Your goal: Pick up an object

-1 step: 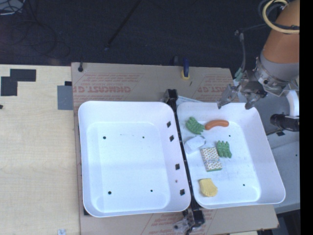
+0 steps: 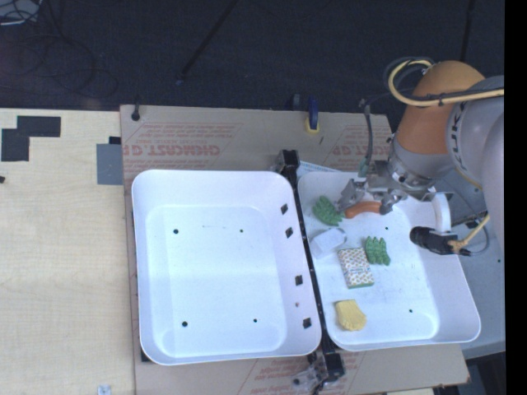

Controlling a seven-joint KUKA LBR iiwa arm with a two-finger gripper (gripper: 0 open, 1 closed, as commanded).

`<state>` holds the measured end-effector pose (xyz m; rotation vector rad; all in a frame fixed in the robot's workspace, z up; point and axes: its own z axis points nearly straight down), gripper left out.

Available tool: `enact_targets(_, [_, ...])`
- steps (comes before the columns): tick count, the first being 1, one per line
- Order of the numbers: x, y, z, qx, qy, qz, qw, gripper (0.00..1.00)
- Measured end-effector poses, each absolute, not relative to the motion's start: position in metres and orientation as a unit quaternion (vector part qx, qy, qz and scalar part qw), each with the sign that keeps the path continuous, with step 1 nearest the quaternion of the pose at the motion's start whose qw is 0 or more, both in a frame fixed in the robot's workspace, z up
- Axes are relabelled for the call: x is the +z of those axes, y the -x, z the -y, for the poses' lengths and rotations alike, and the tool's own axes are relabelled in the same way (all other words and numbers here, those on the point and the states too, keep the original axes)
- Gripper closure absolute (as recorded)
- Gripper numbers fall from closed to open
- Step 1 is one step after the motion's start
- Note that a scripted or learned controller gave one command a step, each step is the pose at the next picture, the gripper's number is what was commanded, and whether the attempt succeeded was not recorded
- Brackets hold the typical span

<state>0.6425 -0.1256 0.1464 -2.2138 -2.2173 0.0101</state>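
My gripper [image 2: 370, 199] is low over the back of the right bin [image 2: 449, 303], fingers spread apart and open. A small orange object [image 2: 363, 211] lies on the bin floor between and just below the fingertips, not clamped. A green ridged object [image 2: 327, 211] lies just left of it. Further forward are a white object [image 2: 328, 240], a patterned box [image 2: 355, 267], a second green piece [image 2: 378, 250] and a yellow lump [image 2: 350, 315].
The left bin [image 2: 156, 303] stands alongside, split from the right one by a black-clipped divider [image 2: 298, 245]. A black fitting with a yellow cable [image 2: 435, 239] hangs from the arm over the right bin's right side. Bare bench lies to the left.
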Motion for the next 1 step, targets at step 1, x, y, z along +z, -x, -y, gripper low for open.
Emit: enact_targets(1, [0.1644,-0.6437,0.1268,0.0010,0.707,0.707,0.001,1.00])
